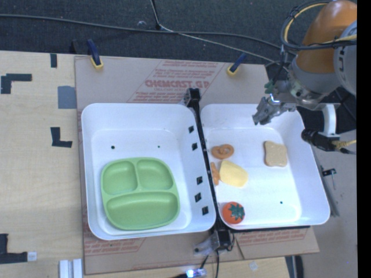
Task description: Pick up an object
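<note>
Claw [262, 116] over right bin [313, 172], far edge; finger state cannot be told; nothing seen held. Bread slice [275, 154] nearest, close to the right wall. Risk: flat slice, a descent may skid it against the wall.

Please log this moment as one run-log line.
gripper: above right bin, far edge | holding: nothing seen | bread slice: in bin, untouched | stage: approach

White bins [142, 117] looking like smooth, slightly glossy plastic. Green divided plate [139, 193] appearing as matt plastic. Bench [35, 172] showing pale wood grain. Brown cardboard sheet [168, 83] being seen matt, printed in red.
</note>
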Tool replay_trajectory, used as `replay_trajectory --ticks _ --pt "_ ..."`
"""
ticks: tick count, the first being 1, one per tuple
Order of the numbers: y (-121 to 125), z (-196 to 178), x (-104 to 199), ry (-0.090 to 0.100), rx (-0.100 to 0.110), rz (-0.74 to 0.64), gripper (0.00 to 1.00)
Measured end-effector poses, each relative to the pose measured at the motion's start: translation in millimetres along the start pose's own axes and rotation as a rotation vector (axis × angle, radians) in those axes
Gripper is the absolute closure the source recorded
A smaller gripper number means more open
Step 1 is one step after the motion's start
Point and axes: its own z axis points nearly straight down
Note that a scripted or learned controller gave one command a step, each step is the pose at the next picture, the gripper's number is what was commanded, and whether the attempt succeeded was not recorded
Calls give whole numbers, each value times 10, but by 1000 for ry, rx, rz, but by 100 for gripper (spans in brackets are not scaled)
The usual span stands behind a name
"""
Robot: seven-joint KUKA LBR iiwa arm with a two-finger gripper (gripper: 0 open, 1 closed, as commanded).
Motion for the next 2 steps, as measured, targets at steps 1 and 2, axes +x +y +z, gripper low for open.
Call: replay_trajectory --ticks 1,2 --pt "-118 161 493 2 7 -4 100" --pt "-325 268 982 1 7 -3 100"
